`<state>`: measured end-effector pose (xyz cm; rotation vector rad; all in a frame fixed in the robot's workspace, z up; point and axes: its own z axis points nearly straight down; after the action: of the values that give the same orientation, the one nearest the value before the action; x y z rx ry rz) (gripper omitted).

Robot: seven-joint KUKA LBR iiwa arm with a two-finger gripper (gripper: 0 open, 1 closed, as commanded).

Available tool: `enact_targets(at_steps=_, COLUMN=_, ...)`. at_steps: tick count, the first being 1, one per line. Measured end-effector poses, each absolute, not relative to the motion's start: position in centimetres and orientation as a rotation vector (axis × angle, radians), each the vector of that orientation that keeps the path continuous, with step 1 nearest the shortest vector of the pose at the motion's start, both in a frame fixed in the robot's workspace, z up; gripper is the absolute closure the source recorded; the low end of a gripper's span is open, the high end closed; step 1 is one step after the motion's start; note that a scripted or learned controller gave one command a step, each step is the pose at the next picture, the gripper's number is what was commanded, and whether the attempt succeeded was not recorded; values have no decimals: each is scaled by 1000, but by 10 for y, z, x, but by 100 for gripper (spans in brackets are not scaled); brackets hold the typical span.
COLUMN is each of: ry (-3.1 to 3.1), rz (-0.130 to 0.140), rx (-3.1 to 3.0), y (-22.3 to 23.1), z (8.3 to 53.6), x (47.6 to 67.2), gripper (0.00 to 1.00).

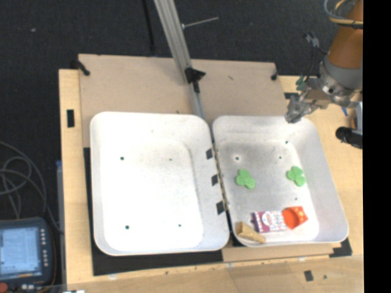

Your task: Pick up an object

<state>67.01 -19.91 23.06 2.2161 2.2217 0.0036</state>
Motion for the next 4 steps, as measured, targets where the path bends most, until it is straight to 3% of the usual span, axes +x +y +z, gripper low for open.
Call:
enact_targets(at_steps=1, ry=2226, rz=-1, rx=2217, y=-148, z=231, x=642, gripper=100)
enact_targets(at_steps=3, ry=2229, rz=3, rx=2215, y=-49, z=250, x=613, gripper=100)
enact_targets(at_steps=4, ry=2227, rz=0, rx=2217, y=-5, z=237, x=590, gripper=100)
